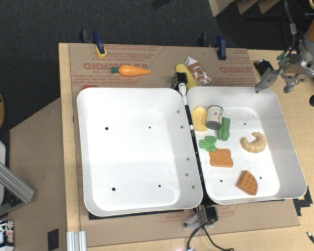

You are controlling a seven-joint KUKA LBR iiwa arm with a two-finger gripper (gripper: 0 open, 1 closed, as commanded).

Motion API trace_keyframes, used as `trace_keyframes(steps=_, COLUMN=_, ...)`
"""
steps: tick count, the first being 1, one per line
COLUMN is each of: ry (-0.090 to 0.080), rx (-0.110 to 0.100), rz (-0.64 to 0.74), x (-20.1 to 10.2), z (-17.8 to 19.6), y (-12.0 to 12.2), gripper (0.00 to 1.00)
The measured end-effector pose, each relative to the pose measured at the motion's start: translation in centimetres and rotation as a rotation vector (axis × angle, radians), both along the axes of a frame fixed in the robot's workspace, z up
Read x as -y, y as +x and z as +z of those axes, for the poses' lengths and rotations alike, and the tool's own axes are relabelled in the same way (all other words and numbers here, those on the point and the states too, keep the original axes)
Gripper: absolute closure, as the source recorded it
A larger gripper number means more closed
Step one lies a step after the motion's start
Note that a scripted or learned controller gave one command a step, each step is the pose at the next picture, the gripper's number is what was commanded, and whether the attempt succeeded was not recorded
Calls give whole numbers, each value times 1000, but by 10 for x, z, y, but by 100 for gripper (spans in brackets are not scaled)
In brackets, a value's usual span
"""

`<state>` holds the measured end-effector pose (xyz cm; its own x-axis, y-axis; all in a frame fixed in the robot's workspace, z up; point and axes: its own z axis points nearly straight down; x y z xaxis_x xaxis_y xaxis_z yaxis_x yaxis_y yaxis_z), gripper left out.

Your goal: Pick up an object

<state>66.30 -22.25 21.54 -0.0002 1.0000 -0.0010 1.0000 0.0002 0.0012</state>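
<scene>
Camera view: tan curved croissant (pixel 253 143) lies in the right bin (pixel 282 122); fingers (pixel 278 82) apart, holding nothing.

The brown cardboard sheet (pixel 162 61) under the two bins has red print along its far edge. Near the far left corner, behind the toy carrot (pixel 132 71), the big red letters look like "CHEM", but the rest of the word is hidden or too faint to read. More red letters sit near the far right corner, and they are too blurry to read. A small red and white packet (pixel 200 73) by the far edge has marks too small to read.
</scene>
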Motion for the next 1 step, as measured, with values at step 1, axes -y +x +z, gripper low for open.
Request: trace_keyframes(steps=1, ry=5, rx=-8, rz=6, x=-78, z=-119, y=3, gripper=0)
